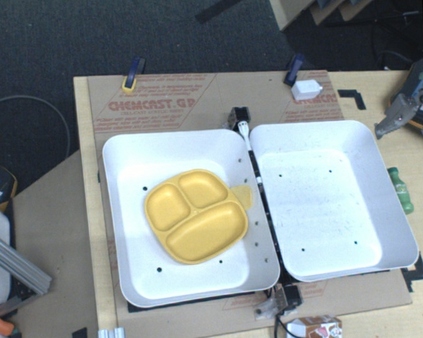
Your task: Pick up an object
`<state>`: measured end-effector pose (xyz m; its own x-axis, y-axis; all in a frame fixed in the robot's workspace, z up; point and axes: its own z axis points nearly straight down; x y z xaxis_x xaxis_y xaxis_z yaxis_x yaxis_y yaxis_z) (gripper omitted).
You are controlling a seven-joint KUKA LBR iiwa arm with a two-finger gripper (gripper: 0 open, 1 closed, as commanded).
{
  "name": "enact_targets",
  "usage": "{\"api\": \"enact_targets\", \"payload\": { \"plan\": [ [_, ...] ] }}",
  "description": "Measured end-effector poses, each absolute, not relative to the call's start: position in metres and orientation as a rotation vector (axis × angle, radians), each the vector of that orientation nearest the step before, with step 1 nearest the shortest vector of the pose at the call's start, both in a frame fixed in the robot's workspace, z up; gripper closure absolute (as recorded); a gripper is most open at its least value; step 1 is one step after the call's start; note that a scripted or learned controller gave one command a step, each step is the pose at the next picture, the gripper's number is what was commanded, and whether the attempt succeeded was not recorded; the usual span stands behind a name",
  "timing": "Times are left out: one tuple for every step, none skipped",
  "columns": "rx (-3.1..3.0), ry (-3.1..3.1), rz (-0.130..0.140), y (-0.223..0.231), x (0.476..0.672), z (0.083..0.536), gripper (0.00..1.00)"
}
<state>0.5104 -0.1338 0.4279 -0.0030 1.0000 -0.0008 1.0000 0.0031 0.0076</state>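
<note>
The fingers [387,126] sit at the far right edge, up above the right bin [382,191] & off to its side; can't tell if they're wide or narrow. Nothing is seen between them. The yellow plate [196,215] w/ 3 sections lies flat in the left bin [131,254], well apart from the fingers. Both bins sit side by side on the tabletop [89,122].

Yellow divided plate [196,215] occupies the left bin [121,205] centre. Right bin [326,194] floor appears open, walls aside.
</note>
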Motion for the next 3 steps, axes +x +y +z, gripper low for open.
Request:
{"api": "enact_targets", "payload": {
  "plan": [
    [2.209,2.223,0.012,-0.083,0.479,0.498,0.0],
    [2.215,2.218,0.005,-0.086,0.48,0.505,1.0],
    [2.227,2.228,-0.01,-0.066,0.479,0.408,1.0]
  ]
}}
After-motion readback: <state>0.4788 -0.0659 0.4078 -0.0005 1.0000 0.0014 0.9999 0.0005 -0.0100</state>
